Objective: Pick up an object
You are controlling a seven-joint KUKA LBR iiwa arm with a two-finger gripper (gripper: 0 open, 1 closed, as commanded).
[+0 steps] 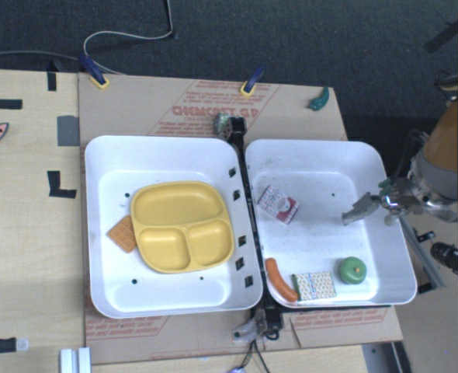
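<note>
Two shallow white plastic bins sit side by side on a sheet of printed brown cardboard (206, 107) laid over a pale wooden bench (27, 231). In the left bin (105, 162), a yellow plastic tray with three compartments (182, 225) lies flat near the middle, its left edge overlapping a small tan square cracker-like piece (122, 234). A black hinge-like strip with clips (241, 208) runs along the seam between the two bins.

The right bin (322, 152) holds four loose items. A small white packet with red print (278, 204) lies left of centre, toward the far side. Along the near wall, an orange sausage-shaped toy (280, 280) rests at the left corner, touching or just beside a flat speckled white rectangular pad (315, 285), and a round green plastic fruit (352, 270) sits just right of that.

The grey two-finger gripper (352, 213) reaches in from the right, over the right-hand side of that bin, up and clear of the green fruit and well apart from the packet. Nothing shows between its fingers; whether they are apart or together cannot be told from this angle. A yellow-and-blue clamp (95, 74) and a second yellow clamp (252, 82) pin the cardboard's far edge.
</note>
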